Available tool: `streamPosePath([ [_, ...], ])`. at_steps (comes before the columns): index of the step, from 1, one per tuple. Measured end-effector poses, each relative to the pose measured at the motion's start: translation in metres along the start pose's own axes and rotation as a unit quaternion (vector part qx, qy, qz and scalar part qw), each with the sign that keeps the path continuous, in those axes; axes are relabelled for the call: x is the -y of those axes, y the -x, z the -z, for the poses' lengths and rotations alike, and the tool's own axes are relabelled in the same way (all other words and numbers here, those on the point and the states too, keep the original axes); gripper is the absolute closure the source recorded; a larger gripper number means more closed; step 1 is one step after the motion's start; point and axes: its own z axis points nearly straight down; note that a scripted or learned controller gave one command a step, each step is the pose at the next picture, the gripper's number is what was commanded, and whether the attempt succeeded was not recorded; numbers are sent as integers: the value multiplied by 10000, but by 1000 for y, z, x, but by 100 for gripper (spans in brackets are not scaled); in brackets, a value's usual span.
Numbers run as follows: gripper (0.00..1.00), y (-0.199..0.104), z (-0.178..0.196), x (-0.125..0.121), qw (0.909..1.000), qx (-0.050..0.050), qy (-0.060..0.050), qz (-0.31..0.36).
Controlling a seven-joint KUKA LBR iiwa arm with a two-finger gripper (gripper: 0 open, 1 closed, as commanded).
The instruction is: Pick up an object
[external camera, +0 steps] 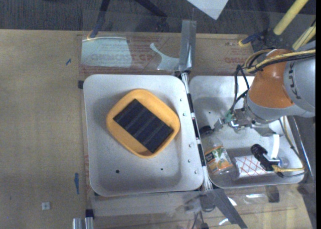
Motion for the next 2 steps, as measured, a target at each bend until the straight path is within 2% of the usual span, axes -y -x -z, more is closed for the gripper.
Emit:
streamPosePath([
  [1, 0, 15, 51, 45, 9990, -19, -46, 441],
  [2, 0, 15, 51, 45, 9990, -18, -45, 442],
])
